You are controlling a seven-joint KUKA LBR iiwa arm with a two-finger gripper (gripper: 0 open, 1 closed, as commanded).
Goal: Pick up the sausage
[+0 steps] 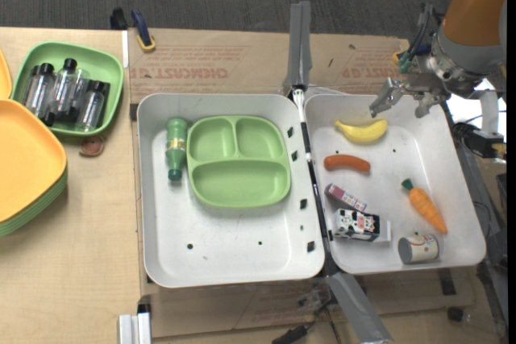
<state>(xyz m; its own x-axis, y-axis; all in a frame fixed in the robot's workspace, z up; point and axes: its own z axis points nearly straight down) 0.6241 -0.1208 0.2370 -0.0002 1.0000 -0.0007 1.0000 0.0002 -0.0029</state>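
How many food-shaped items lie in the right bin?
3: banana near the far wall, sausage just in front of it, carrot toward the right side.

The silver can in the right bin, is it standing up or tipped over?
Tipped over. The can lies on its side in the right bin, its round end facing the camera.

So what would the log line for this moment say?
end effector: above right bin's far edge, open, holding nothing | sausage: lying in right bin, below banana, untouched | pickup: not yet begun
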